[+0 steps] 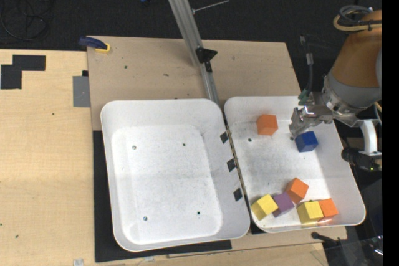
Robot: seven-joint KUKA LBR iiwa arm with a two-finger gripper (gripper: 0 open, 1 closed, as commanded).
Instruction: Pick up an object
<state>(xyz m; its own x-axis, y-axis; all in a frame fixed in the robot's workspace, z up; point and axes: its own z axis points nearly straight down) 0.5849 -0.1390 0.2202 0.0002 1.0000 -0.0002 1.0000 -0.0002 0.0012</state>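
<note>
I cannot tell how wide my gripper (303,123) stands or whether it holds anything; it hangs over the right bin (355,196) with the blue cube (307,142) just at its five o'clock. My judgement: closing off-centre could knock that cube aside; the orange cube (267,124) sits at nine o'clock

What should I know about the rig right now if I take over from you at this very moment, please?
End effector: over the right bin, directly above the blue cube; nothing visibly held.
Right bin: orange cube near its upper middle; at the lower edge, a cluster of yellow cube, purple cube, a second orange cube, and a yellow-and-orange pair.
Done: no object lifted yet.
Left: grasp one, probably the blue cube, and raise it.
</note>
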